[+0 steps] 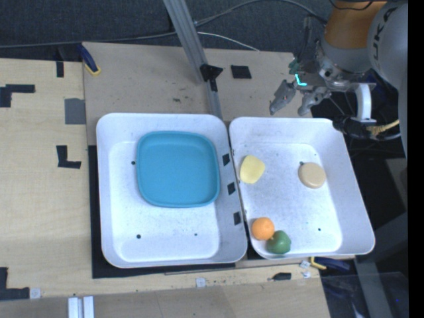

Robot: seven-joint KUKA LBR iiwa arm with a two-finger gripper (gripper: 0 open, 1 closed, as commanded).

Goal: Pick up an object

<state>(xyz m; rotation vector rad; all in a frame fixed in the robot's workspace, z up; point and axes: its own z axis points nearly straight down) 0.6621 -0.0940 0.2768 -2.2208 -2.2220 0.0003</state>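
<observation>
The right bin point(344, 177) holds a pale yellow piece point(252, 169) near its left wall, a tan round piece point(311, 175) toward its right, and an orange ball point(263, 228) touching a green piece point(279, 242) at the front. My gripper point(295, 103) hangs above the bin's far rim, open, with nothing between its fingers. It is well behind the tan piece and apart from every object.
The left bin point(112, 177) carries a blue square plate point(177, 168). A grey metal post point(189, 32) slants across the bench behind the bins. Cables point(371, 130) trail beside the arm at the right.
</observation>
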